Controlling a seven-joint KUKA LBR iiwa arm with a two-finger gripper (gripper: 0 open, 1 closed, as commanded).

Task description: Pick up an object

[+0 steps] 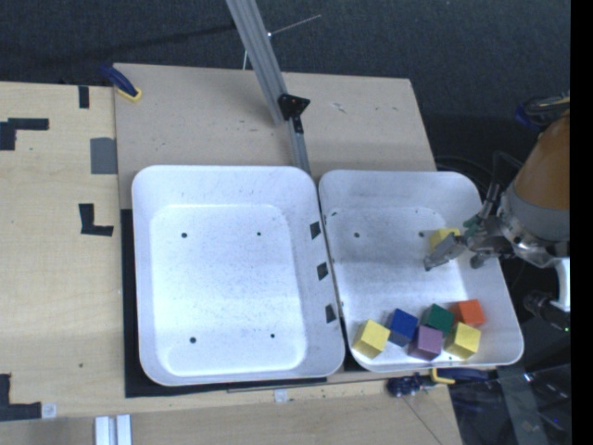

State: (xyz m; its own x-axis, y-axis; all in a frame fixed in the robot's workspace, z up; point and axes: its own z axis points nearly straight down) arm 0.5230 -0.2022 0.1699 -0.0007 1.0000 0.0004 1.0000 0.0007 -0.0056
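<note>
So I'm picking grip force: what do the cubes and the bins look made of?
The cubes, like the blue cube and orange cube, look like painted wood or hard plastic: flat matte faces, crisp edges. I can't tell which. The right bin and left bin look like thin moulded white plastic, with rounded corners and scuffed, speckled floors.

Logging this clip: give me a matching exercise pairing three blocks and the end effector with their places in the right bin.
1. blue block
2. orange block
3. purple block
4. end effector

a. right end of the cluster
b. above the cluster, mid-bin
c. between a yellow and the green block
d. at the near wall, below the green block

Pairs: 1-c, 2-a, 3-d, 4-b
</note>
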